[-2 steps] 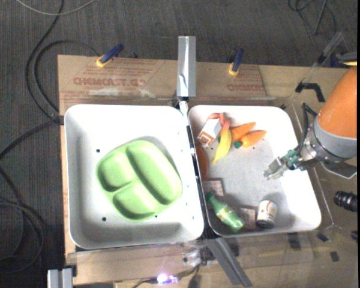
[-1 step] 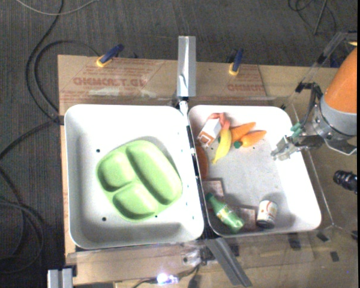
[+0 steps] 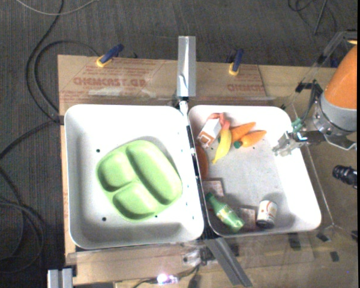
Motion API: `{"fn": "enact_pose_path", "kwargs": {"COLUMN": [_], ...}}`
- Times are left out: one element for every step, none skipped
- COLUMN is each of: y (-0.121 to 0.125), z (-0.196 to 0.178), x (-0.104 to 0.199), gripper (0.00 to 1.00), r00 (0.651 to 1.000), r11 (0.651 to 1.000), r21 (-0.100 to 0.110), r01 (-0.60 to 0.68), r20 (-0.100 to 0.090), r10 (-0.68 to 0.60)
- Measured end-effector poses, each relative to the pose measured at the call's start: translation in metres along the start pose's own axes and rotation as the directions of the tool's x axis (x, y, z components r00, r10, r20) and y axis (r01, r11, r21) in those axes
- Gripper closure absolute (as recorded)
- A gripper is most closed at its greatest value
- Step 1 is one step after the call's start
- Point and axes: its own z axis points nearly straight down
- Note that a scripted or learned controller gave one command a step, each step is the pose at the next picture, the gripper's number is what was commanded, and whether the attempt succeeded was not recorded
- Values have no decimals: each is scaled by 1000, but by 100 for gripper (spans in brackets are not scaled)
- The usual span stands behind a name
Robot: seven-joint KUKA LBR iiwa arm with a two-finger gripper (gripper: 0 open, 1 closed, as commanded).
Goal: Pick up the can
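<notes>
Left bin (image 3: 78,137): we see green tray (image 3: 139,180). Right bin (image 3: 300,203): can (image 3: 266,213) lower right, bottle (image 3: 224,212), banana (image 3: 222,145), carrots (image 3: 247,134) upper left; centre bare. Gripper (image 3: 286,144) at right rim, finger state we cannot tell.

You see the arm (image 3: 342,95) cut off by the frame's right edge, just its orange band and grey wrist in view. The gripper (image 3: 286,144) at mid right is too small to judge. On the can (image 3: 266,213), lower right, the label print is too small to read. The small carton (image 3: 209,131) in the upper middle lies partly under the banana (image 3: 222,145).
</notes>
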Motion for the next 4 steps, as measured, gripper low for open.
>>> {"fn": "enact_pose_path", "kwargs": {"y": [0,-59,-54,-57], "z": [0,134,133,134], "x": [0,-13,42,16], "gripper": [0,0,0,0], "r00": [1000,999,971,955], "r11": [1000,999,970,955], "r21": [0,-13,-21,-15], "r01": [0,41,-240,-297], "r20": [0,-5,2,-7], "r10": [0,-41,240,297]}}
